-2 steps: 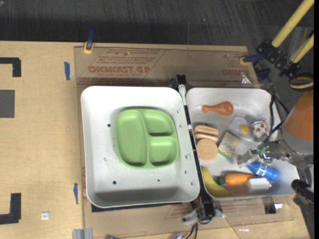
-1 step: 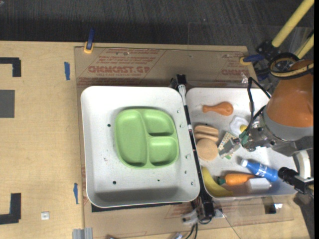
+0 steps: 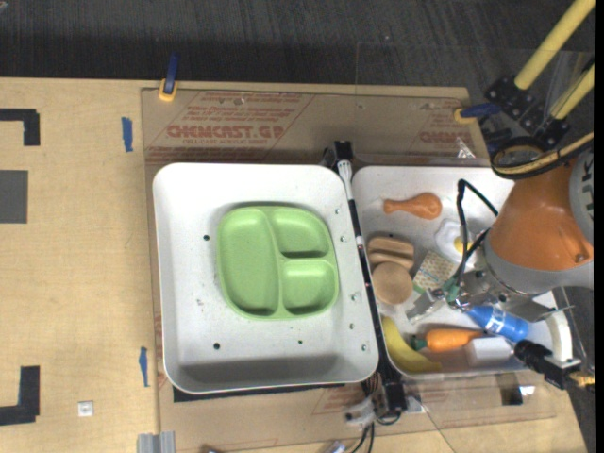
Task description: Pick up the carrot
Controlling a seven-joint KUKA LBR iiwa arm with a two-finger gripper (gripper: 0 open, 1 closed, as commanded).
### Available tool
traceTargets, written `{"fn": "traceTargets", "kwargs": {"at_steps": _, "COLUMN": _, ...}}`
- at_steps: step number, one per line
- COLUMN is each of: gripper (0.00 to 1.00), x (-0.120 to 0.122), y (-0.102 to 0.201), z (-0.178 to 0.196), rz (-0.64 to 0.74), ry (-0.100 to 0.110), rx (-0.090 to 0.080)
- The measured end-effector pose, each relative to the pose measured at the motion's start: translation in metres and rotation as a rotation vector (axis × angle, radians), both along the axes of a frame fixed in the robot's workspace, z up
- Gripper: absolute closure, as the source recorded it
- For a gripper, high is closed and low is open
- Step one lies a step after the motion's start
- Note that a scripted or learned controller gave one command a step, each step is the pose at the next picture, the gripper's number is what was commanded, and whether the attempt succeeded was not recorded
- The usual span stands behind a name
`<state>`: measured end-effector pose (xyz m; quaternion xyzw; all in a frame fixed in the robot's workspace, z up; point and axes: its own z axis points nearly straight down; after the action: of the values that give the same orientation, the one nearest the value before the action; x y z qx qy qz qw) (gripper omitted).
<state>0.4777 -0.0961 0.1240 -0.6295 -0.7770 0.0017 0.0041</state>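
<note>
Leftmost, tan surface (image 3: 75,253) with black tape marks and blue tape bits along its edge. Then left white bin (image 3: 179,206) holding a green divided plate (image 3: 276,259), three compartments, lying flat near bin centre. Past the shared rim, right white bin (image 3: 377,182) crowded with items. Orange drumstick-shaped toy (image 3: 415,205) near its far wall. Below that, tan bun-like pieces (image 3: 392,264) stacked just beside the divider. Yellow banana (image 3: 404,347) curved along the near left corner. Carrot (image 3: 451,340) lying flat at the near side of right bin, touching the banana's right end, just left of a blue-and-white object (image 3: 500,327). End effector (image 3: 445,293) hanging low over the bin just above the carrot, beside a speckled card-like piece (image 3: 433,270); open or closed — cannot tell, nothing seen gripped. Grey arm with orange band (image 3: 538,225) entering from right, black cables looped over it.
</note>
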Motion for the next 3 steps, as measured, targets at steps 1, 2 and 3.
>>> {"fn": "traceTargets", "kwargs": {"at_steps": 1, "gripper": 0.0, "x": 0.005, "y": -0.027, "z": -0.034, "rz": 0.471, "ry": -0.013, "rx": 0.001}}
{"fn": "traceTargets", "kwargs": {"at_steps": 2, "gripper": 1.0, "x": 0.01, "y": -0.03, "z": -0.022, "rz": 0.465, "ry": -0.035, "rx": -0.016}}
{"fn": "traceTargets", "kwargs": {"at_steps": 3, "gripper": 0.0, "x": 0.01, "y": -0.029, "z": -0.023, "rz": 0.466, "ry": -0.034, "rx": -0.015}}
